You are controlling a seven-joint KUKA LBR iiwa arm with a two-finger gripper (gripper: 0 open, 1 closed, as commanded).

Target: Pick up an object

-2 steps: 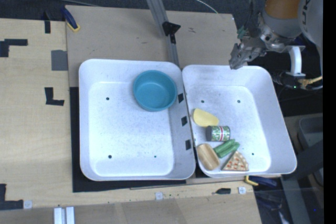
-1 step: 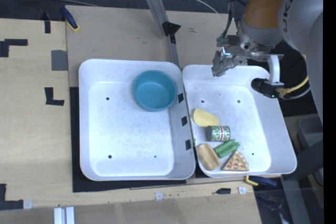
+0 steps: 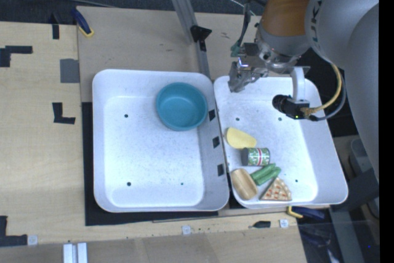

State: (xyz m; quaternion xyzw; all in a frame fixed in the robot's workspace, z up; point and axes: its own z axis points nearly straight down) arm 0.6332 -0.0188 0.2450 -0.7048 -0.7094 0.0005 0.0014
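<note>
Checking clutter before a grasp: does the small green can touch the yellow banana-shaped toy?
Touching. The camera view shows the green can pressed against the yellow toy's lower edge, no white bin floor between them.

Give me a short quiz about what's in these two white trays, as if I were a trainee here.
1. True or false: the blue bowl sits in the left tray.
2. Which lies nearest the right tray's front edge? A) yellow piece B) small can C) pizza slice
3. Fill in: the robot's hand hovers over the back left corner of the ____ tray.

Key: 1. True. 2. C; it lies beside the bread roll and the green vegetable. 3. Right.
</note>
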